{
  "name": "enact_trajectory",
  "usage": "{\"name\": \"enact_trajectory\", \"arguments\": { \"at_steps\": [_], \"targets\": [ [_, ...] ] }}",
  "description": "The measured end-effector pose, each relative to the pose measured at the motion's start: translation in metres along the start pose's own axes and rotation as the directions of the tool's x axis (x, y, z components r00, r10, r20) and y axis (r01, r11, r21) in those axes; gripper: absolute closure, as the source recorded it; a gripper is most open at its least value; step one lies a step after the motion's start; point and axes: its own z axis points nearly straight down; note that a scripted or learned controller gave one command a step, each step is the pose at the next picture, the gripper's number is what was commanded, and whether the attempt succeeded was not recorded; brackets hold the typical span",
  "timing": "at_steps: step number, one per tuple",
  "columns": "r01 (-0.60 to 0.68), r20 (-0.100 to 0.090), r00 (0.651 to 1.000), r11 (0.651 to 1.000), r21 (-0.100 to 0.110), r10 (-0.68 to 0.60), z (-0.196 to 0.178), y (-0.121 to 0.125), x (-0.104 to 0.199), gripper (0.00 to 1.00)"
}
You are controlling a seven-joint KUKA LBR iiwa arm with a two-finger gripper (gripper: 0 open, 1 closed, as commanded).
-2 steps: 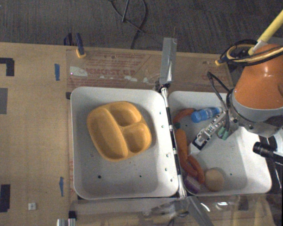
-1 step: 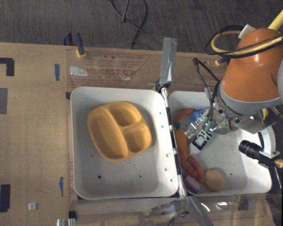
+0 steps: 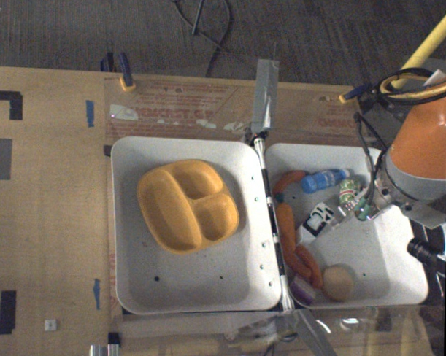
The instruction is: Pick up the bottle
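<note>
Because the bottle [image 3: 324,179] lies on its side at the far edge of the right bin [image 3: 395,271], just beside the sausages [image 3: 294,242], the tool [image 3: 320,219] hovers near it, apparently holding nothing, though I cannot tell its opening.

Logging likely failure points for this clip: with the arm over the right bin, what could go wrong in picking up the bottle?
1. The bottle lies on its side near the bin's top wall, beside a sausage; a closing grip might roll it away or catch the sausage.
2. The gripper sits lower, over a black-and-white piece, so it may close on that instead.
3. More sausages crowd the right bin, which could be knocked.
</note>
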Motion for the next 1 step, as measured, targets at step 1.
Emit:
{"name": "enact_trajectory", "arguments": {
  "at_steps": [1],
  "targets": [
    [0.149, -0.002, 0.989, 0.989, 0.0, -0.149, 0.0295, -0.0156, 0.0189, 1.0]
  ]
}}
